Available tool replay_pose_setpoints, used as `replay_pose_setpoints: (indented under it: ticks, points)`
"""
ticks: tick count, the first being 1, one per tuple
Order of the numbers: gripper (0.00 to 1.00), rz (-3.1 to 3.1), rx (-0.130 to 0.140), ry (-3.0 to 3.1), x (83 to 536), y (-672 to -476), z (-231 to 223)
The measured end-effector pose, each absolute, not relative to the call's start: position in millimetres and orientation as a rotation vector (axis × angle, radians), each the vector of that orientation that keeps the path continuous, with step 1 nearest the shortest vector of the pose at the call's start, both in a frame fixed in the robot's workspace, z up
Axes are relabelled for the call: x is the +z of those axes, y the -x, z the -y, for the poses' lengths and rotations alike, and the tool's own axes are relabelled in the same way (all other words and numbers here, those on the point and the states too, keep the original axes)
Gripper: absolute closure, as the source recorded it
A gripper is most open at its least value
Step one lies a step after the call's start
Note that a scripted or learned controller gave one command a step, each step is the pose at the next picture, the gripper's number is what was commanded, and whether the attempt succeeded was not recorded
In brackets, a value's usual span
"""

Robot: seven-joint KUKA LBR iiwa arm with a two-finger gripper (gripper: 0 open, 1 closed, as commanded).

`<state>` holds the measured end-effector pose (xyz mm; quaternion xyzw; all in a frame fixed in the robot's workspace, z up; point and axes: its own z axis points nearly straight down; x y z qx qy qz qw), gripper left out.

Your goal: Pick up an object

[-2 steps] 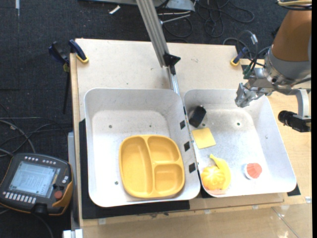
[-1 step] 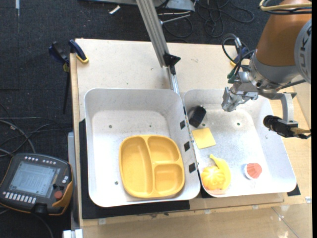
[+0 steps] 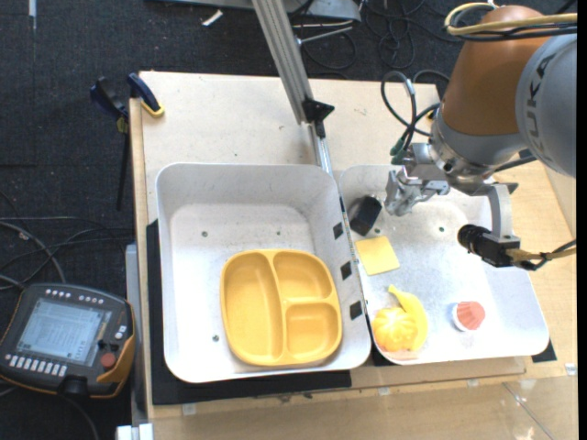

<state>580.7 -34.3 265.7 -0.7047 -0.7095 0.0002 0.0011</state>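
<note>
Camera view: gripper [image 3: 404, 197] hangs above right bin [image 3: 495, 337]; finger state I cannot tell. Descending, it could nudge the black object [image 3: 365, 214] away.

Dark carpet floor [image 3: 64, 26] is surrounding the pale wooden counter [image 3: 220, 117]; black cables [image 3: 367, 26] are trailing; a handheld controller [image 3: 60, 337] is lying there.

1. Two white bins side by side on a bench — left bin [image 3: 183, 209], right bin [image 3: 514, 324].
2. A yellow divided plate [image 3: 280, 307] lies in the left bin, toward 5 o'clock.
3. The right bin holds a black object [image 3: 365, 214] at 10 o'clock, a yellow square [image 3: 378, 255] just below it, a banana-like yellow fruit [image 3: 402, 324] at 7 o'clock and a small red-and-white piece [image 3: 469, 315] at 5 o'clock.
4. The gripper [image 3: 401, 197] hangs over the right bin's 11 o'clock — beside the black object.
</note>
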Motion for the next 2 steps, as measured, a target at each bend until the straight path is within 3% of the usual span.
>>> replay_pose_setpoints:
  ticks: [2]
  points:
    - [1.00, 2.228, 0.002, 2.211, 252, -567.9, -63]
